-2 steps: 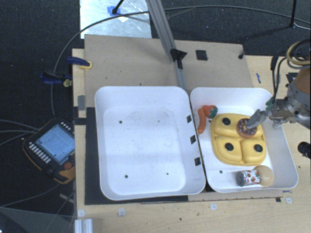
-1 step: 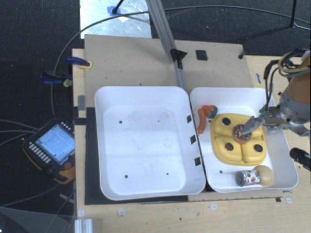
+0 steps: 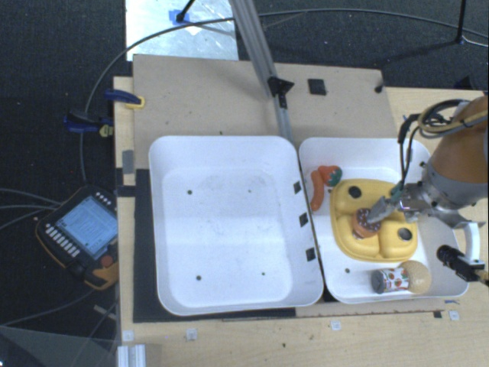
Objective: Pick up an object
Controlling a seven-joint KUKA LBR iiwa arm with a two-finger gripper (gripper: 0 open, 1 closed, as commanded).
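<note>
A yellow moulded toy [image 3: 370, 219] lies in the middle of the right bin [image 3: 386, 293]. My gripper [image 3: 372, 219] reaches in from the right and is down on the toy's centre, beside a small orange-brown piece [image 3: 364, 227] on top of it. An orange carrot-like toy [image 3: 315, 189] with a red and green end [image 3: 331, 176] lies at the bin's left wall. A small can [image 3: 388, 280] lies on its side next to a tan ball [image 3: 416, 275] at the bin's front.
The left bin [image 3: 225, 220] sits beside the right one. A grey pole [image 3: 256, 40] slants across the bench top. A teach pendant [image 3: 80, 232] lies on the floor at left. Clamps [image 3: 122, 98] grip the bench's left edge.
</note>
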